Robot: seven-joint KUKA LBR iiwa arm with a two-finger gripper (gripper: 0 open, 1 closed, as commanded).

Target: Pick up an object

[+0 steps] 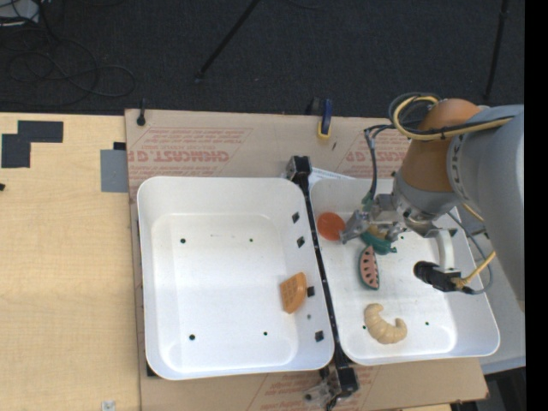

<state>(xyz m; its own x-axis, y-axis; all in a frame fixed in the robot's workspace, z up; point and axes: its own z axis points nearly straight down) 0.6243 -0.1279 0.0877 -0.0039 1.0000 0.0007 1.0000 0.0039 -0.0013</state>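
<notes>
In the right bin [479, 336] lie a watermelon slice [369, 269], an orange-red ball [330, 224] and a tan croissant [384, 324]. My gripper [373, 238] reaches in from the right and hangs low over the bin's upper middle. It sits just above the top end of the watermelon slice and to the right of the ball. The croissant rests well below it, near the bin's front. Nothing can be seen held in the gripper. An orange-tan bread piece [294, 292] lies in the left bin [163, 315], close to its right wall.
A black divider [312, 255] runs between the two bins. The arm's grey body with its orange band [445, 157] covers the right bin's upper right part. A black cable end [435, 274] hangs over the right bin. Cardboard lies under both bins.
</notes>
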